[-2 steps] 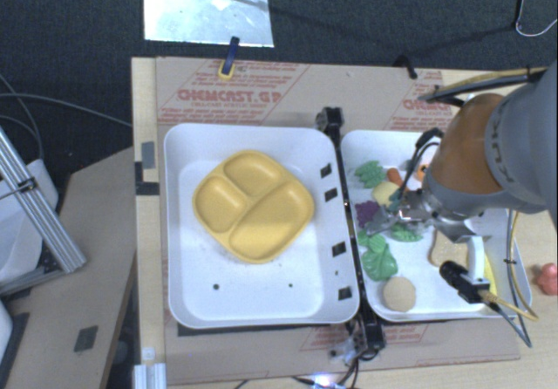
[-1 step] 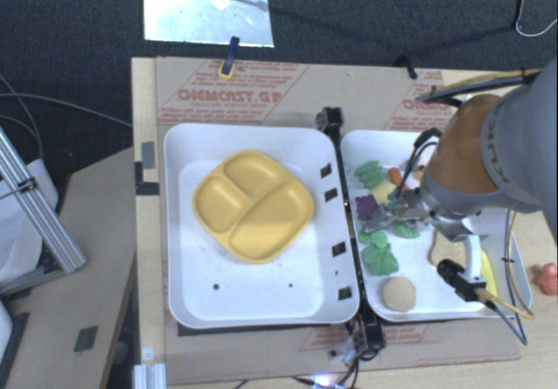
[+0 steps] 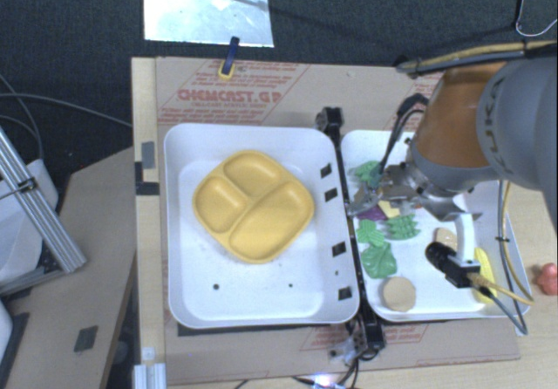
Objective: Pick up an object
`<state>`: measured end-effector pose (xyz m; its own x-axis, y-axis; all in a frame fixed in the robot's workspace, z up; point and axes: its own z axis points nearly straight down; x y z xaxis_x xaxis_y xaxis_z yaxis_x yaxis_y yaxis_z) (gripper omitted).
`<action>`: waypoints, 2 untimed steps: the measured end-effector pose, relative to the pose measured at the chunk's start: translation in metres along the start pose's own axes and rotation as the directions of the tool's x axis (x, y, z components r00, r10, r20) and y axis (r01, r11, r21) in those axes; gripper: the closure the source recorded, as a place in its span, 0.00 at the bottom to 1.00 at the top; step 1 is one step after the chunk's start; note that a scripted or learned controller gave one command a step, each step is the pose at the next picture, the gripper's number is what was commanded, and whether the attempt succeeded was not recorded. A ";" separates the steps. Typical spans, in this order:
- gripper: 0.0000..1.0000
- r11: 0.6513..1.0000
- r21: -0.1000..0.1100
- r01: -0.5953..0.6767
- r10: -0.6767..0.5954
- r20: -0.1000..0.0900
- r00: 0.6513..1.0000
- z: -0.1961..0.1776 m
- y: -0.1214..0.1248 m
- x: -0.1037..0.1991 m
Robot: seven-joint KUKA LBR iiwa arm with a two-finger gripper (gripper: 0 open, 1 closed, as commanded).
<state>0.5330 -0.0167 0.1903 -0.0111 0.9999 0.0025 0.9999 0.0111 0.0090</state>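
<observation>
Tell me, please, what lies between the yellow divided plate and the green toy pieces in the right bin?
In the camera view, the black divider where the two bins meet lies between the yellow plate and the green pieces.

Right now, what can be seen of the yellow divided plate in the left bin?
The yellow three-compartment plastic plate is a rounded square, matte and of one colour. Raised ridges split it into two smaller sections toward the back and one larger section in front. It lies flat and right side up, turned diagonally, on the floor of the left shallow white bin. Nothing else touches it.
</observation>
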 end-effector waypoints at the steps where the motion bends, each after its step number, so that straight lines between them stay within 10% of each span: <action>1: 0.00 1.000 0.001 -0.004 0.004 0.000 1.000 -0.074 -0.037 0.024; 2: 0.00 1.000 0.016 -0.009 0.009 0.002 1.000 0.010 -0.048 0.036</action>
<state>0.4848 0.0189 0.1797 -0.0017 1.0000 0.0007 1.0000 0.0017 -0.0075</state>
